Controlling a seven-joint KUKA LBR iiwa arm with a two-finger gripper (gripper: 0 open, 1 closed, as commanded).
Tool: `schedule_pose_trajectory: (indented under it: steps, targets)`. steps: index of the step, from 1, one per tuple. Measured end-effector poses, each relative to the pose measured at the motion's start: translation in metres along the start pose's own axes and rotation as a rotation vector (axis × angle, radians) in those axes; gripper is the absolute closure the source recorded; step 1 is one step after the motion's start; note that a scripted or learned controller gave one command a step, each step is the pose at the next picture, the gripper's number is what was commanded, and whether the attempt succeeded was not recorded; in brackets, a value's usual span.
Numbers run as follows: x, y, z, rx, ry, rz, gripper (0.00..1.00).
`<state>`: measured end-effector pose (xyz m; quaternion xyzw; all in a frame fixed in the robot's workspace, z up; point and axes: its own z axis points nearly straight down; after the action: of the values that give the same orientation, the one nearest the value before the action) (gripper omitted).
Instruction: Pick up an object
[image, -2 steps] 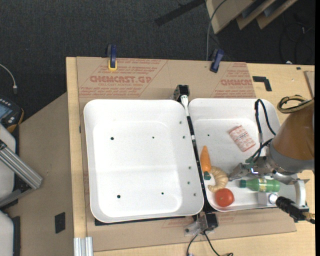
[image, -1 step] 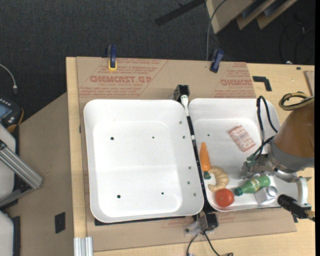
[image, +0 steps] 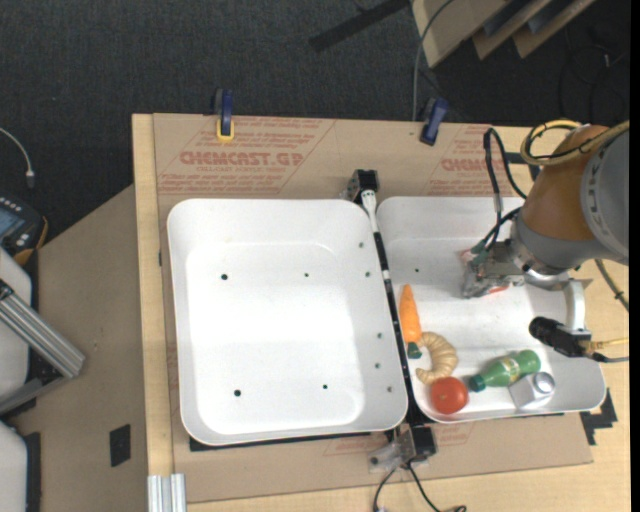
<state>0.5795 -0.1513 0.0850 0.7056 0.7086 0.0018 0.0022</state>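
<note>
In the right white plastic bin, the hand hovered at twelve o'clock of the green plastic bottle and red round tomato; its grip state was indiscernible, nothing lifted yet.

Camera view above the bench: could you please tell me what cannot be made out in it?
- Gripper, over the right white bin: too small and blurred to read its state or any load.
- Grey arm: cut off by the right edge.
- Small silver object beside the green plastic bottle: too small to identify.
- Curved tan piece touching the red ball: its kind is unclear.
</note>
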Motion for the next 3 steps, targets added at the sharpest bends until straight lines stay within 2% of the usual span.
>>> schedule_pose_trajectory:
  steps: [1, 2, 3]
  targets:
    - [0.064, -0.062, 0.000, 0.012, 0.005, 0.000, 1.00]
    - [0.145, -0.079, -0.106, -0.005, 0.005, -0.006, 1.00]
    - [0.153, -0.008, -0.279, -0.016, 0.000, 0.000, 1.00]
